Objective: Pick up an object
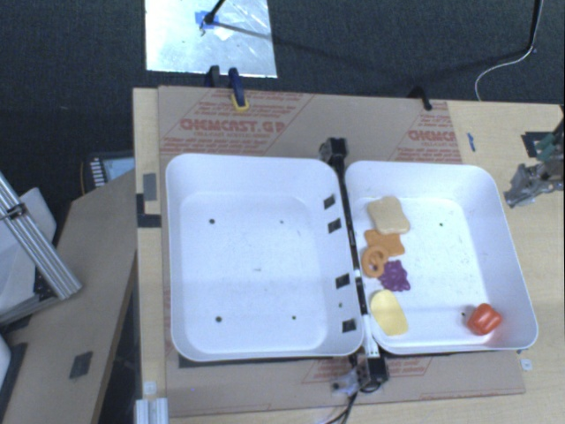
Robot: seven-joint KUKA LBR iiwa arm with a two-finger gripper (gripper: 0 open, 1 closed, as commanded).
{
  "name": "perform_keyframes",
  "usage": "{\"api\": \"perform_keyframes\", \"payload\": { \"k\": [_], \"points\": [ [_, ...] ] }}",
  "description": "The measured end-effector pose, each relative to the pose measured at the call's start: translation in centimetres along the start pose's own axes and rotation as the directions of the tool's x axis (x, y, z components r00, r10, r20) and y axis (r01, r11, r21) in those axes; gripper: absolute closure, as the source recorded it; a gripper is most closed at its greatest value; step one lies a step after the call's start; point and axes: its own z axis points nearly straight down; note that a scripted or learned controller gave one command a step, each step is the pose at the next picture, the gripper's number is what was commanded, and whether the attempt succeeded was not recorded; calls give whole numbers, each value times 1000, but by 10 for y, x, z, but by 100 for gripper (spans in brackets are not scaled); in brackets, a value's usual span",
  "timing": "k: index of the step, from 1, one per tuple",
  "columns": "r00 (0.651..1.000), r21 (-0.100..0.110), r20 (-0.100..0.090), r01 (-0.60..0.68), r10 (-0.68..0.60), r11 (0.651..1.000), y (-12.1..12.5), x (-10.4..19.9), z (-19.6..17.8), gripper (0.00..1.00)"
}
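Toy food pieces, the things to pick from, all lie in the right bin point(494, 203); the left bin point(185, 179), a shallow white plastic tray with rounded corners and a smooth, faintly speckled floor, sits just beside it across a row of dark clips.

Going left to right inside the right bin: a tan toast slice point(387, 214), flat and squarish, lies near the wall shared with the left bin. Just below it is an orange pretzel-like piece point(380, 251), flat with loops cut through it, touching or nearly touching the toast. A purple grape bunch point(395, 276), knobbly in texture, lies against the pretzel's lower edge. Below that is a pale yellow rounded piece point(387, 313), smooth and pear-like, close to the same wall. Well apart from these, in the bin's near right corner, sits a red-orange pepper-like piece point(483, 319), glossy and lumpy.

Both bins rest on a brown cardboard sheet point(291, 113) printed with red lettering.

Outside the right bin, beyond its far right corner, the gripper point(532, 179) appears as a grey metal shape at the picture's edge, apart from every toy; whether it is spread or closed I cannot tell.
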Motion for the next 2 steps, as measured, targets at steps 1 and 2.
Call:
{"api": "perform_keyframes", "payload": {
  "k": [1,2],
  "points": [
    [1000,22,-6,1,-1,1000,-3,80,102,100],
    [1000,8,-5,2,-2,1000,-2,155,55,100]
  ]
}}
